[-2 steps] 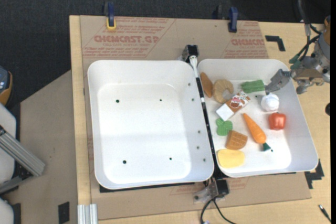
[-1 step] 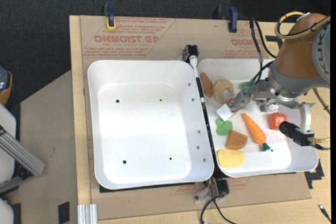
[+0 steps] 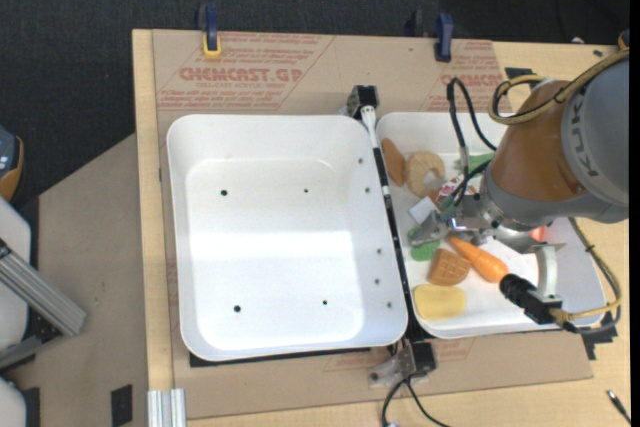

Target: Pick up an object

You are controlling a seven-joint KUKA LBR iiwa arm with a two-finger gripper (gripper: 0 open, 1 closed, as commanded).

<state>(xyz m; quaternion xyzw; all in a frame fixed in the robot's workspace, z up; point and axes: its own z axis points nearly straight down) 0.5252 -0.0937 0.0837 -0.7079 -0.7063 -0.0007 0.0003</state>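
Note:
The right bin [image 3: 575,300] holds several small toy foods. A brown oblong piece [image 3: 393,165] and a round beige piece [image 3: 426,171] lie at its far left. A green piece [image 3: 428,234] lies mid-left, with an orange carrot [image 3: 480,261] and an orange waffle-like piece [image 3: 448,268] nearer the front. At the front left lies a pale yellow piece [image 3: 440,302]. My gripper [image 3: 455,215] is low inside this bin, right above the green piece and the carrot, with the wrist hiding most of it. Nothing can be seen held in it.
The left bin [image 3: 200,145] lies beside the right one, their rims touching along a black divider [image 3: 385,205]. The grey arm with its orange band [image 3: 530,155] covers the right bin's far right part. Blue clamps [image 3: 209,19] hold the brown board at the back.

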